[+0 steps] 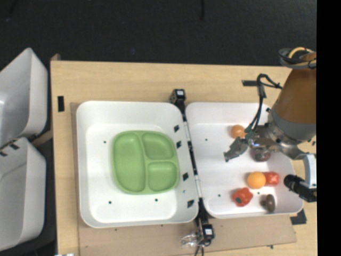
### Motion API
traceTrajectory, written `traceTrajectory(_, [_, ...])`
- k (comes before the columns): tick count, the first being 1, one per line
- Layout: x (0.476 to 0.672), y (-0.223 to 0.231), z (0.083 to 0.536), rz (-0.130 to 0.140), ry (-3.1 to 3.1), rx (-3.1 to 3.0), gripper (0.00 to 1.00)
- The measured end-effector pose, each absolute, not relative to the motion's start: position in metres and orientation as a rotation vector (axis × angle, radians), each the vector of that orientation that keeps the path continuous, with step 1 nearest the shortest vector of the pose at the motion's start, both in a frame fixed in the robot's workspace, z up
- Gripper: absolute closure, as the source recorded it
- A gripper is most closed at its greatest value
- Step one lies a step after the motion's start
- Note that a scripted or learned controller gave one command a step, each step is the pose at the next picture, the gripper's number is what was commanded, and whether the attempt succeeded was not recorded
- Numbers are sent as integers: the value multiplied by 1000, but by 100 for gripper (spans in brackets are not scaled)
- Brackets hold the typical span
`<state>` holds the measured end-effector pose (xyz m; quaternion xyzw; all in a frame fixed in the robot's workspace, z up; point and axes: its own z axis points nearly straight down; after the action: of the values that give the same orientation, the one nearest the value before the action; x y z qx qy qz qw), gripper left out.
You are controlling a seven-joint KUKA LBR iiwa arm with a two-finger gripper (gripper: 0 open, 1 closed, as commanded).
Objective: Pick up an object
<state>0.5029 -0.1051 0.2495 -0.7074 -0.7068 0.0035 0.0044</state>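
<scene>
My gripper (238, 149) hangs over the middle of the right bin (213, 127), below the arm's orange band. A small orange item (237, 130) lies just above the gripper, partly covered by the wrist. Lower in the same bin sit an orange ball (256, 180), a red block (272, 178) beside it, a red pepper-like piece (242, 197) and a brown lump (268, 201). Nothing shows between the fingers.
The left bin (96, 143) holds a green divided plate (144, 161). A black clip strip runs down the seam between the bins (187, 153). Cables trail from the arm at the upper right (262, 97).
</scene>
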Motion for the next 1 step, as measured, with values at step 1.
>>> traceTrajectory(1, [505, -105, 254, 2, -2223, -2219, 0])
